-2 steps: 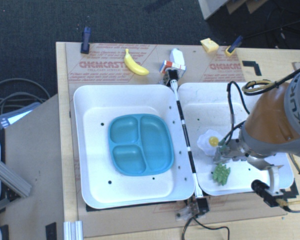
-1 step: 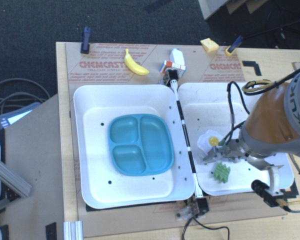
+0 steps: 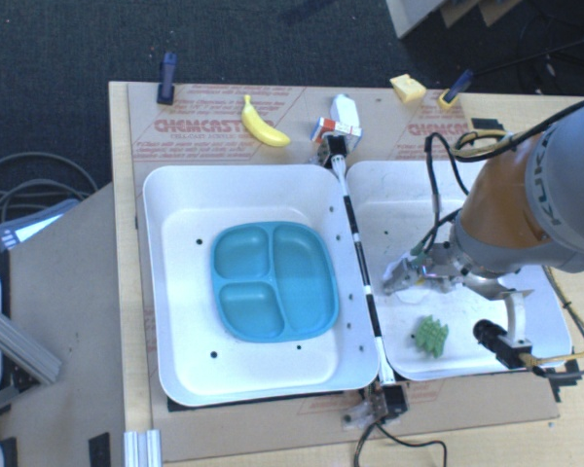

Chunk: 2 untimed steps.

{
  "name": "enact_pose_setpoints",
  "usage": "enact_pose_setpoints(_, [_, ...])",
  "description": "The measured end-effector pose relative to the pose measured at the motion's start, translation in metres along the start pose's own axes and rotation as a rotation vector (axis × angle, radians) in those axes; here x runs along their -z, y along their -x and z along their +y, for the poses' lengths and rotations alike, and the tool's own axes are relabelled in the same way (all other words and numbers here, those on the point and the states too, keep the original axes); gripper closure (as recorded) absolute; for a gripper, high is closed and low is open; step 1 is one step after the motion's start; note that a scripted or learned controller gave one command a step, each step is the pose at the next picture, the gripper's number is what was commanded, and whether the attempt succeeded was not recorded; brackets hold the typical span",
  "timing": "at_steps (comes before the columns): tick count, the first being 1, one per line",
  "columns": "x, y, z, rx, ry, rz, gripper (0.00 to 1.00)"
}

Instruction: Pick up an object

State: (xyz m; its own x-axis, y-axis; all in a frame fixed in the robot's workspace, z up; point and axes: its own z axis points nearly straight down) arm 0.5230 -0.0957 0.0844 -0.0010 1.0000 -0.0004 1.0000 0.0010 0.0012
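Tabletop (image 3: pixel 127 261), two white bins. Your target, green broccoli-like object (image 3: pixel 430 335), lies lower right in right bin (image 3: pixel 399 188), ungrasped. Claw (image 3: pixel 401 276) sits just above-left of it; opening cannot be told. Pick not yet done. Left: blue plate (image 3: pixel 273 280).

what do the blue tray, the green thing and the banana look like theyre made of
Blue tray: likely moulded plastic, smooth with a soft sheen and rounded compartments. Green thing: bumpy and matte, perhaps a plastic or rubber toy broccoli; too small to tell. Banana: even yellow with a slight gloss, probably a plastic toy.
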Motion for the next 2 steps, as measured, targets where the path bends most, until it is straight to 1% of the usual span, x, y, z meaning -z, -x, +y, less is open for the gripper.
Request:
enact_pose_setpoints(1, [0.047, -0.003, -0.044, -0.001, -0.004, 0.002, 0.0])
enact_pose_setpoints(2, [0.0, 0.008, 0.047, -0.001, -0.001, 0.0, 0.0])
